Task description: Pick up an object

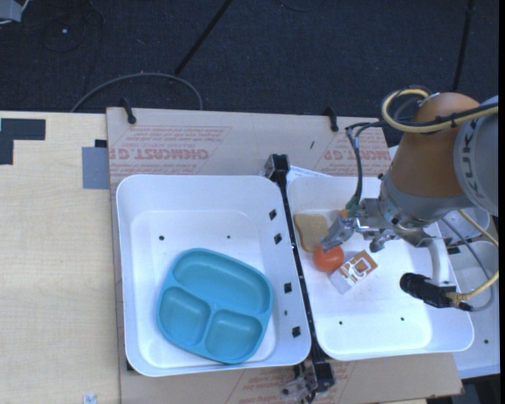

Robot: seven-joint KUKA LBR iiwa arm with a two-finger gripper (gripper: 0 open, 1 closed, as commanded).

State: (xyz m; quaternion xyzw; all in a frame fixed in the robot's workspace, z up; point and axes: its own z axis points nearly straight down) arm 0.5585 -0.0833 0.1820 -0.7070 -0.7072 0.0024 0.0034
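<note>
In the right bin (387,335) lie a tan bread-like piece (310,226), an orange-red round object (327,257) and a small clear packet with an orange-and-white label (354,270). The gripper (352,223) hangs low over the bin's upper middle, just right of the tan piece and above the orange-red object. The arm's orange band (433,150) and grey wrist cover the bin's upper right. Nothing shows between the fingers.
The left bin (143,217) holds a blue divided plate (215,304). A black divider (288,259) runs between the bins. Cables and a black hose end (425,289) hang over the right bin's right side. Cardboard lies under both bins.
</note>
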